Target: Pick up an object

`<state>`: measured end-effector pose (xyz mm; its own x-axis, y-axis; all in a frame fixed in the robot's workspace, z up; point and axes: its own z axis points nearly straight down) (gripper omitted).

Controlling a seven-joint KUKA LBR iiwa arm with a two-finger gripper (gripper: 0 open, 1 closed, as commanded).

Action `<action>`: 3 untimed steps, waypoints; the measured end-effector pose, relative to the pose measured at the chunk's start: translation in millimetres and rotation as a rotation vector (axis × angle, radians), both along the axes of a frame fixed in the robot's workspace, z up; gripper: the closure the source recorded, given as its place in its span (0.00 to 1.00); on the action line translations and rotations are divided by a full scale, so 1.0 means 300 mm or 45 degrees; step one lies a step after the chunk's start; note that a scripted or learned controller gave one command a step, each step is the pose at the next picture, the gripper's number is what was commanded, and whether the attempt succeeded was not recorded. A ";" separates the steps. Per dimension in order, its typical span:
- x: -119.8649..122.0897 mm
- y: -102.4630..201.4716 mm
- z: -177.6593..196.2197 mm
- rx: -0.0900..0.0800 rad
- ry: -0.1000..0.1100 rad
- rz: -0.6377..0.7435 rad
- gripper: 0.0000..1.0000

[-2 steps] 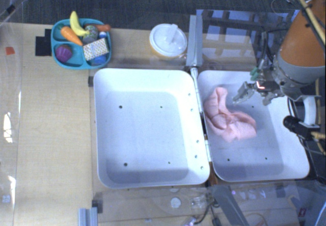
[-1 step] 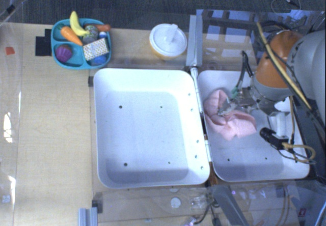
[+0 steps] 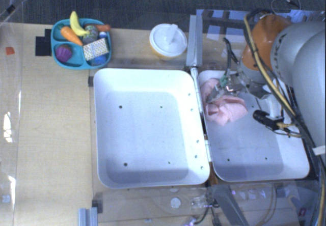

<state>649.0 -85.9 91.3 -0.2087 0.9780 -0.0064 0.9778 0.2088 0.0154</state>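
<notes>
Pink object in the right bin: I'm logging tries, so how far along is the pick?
Done: the tool has reached the pink object in the right bin. In hand: closing in at its top edge; whether it grips is unclear. Left: lifting it, since it lies on the bin floor.

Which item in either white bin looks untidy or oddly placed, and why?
The pink cloth lies crumpled in a heap against the right bin's upper-left corner, not spread flat. The pincer sits at its top edge. Nothing looks spilled or broken.
</notes>
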 end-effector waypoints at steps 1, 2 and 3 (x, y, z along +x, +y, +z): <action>-0.036 -0.194 0.009 0.000 0.012 0.019 0.00; 0.063 -0.105 -0.001 -0.011 0.030 0.294 0.00; 0.065 -0.125 -0.002 0.002 0.032 0.306 0.00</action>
<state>668.5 -123.5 90.7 -0.4355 0.9002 0.0030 0.9002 0.4355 -0.0077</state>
